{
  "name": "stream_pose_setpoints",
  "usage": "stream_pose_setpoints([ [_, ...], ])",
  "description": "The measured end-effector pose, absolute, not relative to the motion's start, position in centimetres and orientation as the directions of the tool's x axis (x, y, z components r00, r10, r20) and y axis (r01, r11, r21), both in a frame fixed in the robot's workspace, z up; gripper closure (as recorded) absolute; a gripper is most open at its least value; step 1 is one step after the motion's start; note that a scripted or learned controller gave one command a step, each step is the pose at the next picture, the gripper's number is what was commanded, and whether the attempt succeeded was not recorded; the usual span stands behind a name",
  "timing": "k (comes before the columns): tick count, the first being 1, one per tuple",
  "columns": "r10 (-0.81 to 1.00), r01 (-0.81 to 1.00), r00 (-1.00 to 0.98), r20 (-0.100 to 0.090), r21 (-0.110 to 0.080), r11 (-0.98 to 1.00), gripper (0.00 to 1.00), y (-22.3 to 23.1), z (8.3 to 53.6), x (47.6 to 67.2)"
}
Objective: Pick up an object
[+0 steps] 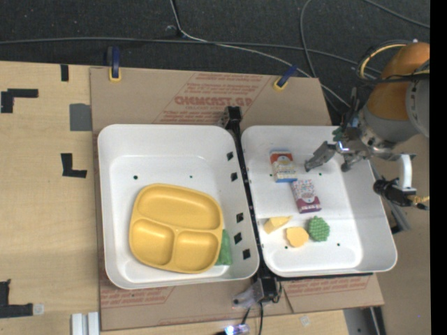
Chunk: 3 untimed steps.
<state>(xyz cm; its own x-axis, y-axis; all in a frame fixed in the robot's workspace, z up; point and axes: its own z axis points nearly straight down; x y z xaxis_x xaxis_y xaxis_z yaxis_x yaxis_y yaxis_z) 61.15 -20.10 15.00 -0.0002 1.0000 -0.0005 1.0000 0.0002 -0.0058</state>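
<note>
1. The hand (328, 153) hangs over the upper right of the right bin (370, 208). How wide it is open cannot be told, and nothing shows in it.
2. No object is picked yet. The small red box (282, 164) lies just left of the hand, the pink packet (306, 195) below it.
3. Next, the hand likely must go down on one.
4. The box sits mid-bin, away from the walls.

Green obj (224, 248) mostly hidden under yellow tray (176, 227); arm (398, 96) cut off at rt edge.
</note>
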Motion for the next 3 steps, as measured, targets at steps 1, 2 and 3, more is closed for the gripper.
stream_pose_setpoints([
  [1,1.000,1.000,0.001,-0.001,0.000,-0.001,0.00,-20.6,8.9,61.0],
  [2,1.000,1.000,-0.001,-0.002,0.000,0.001,0.00,-20.5,8.6,61.1],
  [3,1.000,1.000,-0.002,-0.006,0.005,0.002,1.00,-20.6,9.7,61.2],
])
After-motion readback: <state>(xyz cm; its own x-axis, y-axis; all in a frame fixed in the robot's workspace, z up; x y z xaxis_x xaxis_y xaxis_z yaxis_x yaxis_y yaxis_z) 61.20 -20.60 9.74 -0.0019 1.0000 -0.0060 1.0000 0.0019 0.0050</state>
